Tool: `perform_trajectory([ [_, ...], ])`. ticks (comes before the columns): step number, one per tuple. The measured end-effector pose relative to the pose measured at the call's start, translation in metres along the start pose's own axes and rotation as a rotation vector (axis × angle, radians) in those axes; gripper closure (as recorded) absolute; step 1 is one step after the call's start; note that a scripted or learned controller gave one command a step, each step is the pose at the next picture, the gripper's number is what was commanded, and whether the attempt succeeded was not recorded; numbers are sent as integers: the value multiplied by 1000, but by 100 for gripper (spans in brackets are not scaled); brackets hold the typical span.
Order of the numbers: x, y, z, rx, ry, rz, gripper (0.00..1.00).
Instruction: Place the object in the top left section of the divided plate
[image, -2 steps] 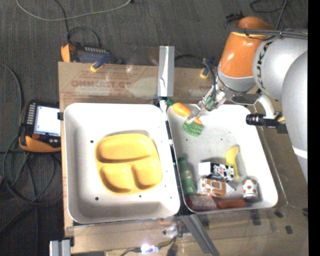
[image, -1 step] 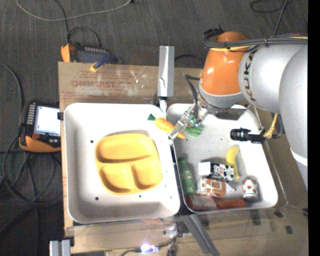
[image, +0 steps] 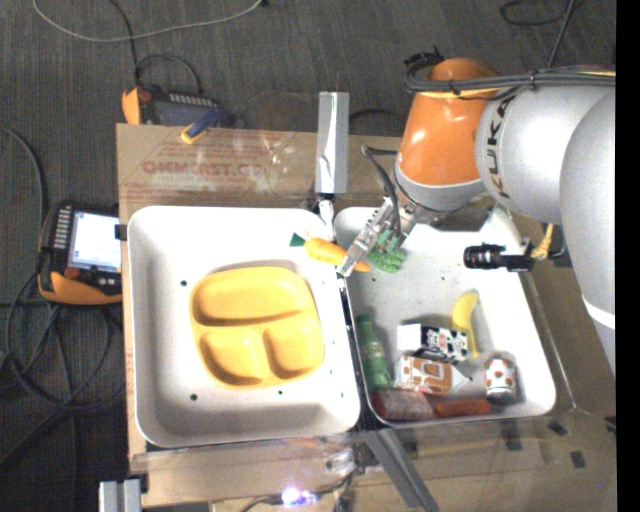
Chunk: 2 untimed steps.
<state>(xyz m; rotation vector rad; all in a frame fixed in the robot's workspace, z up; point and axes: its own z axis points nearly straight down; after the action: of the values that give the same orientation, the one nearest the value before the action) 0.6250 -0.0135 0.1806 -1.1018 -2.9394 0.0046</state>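
Note:
My gripper (image: 352, 256) hangs over the wall between the two bins, shut on an orange carrot (image: 322, 250). The carrot lies level, with its green stem end pointing left over the upper right corner of the left bin (image: 152, 300). A yellow divided plate (image: 258, 325) sits in the middle of that bin, below and left of the carrot. It has one long section along the top and two smaller ones beneath, all bare.
The right bin (image: 530, 330) holds a green leafy piece (image: 391, 258) just right of the gripper, a green bottle (image: 372, 352), a banana (image: 465, 310), small cartons (image: 432, 358), a can (image: 500, 376) and reddish items (image: 430, 406) along its lower edge.

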Motion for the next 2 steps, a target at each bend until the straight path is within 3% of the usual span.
perform_trajectory([
  [1, 63, -4, 1, 0, 4, 78, 100],
  [2, 130, -11, 1, 1, 4, -5, 100],
])
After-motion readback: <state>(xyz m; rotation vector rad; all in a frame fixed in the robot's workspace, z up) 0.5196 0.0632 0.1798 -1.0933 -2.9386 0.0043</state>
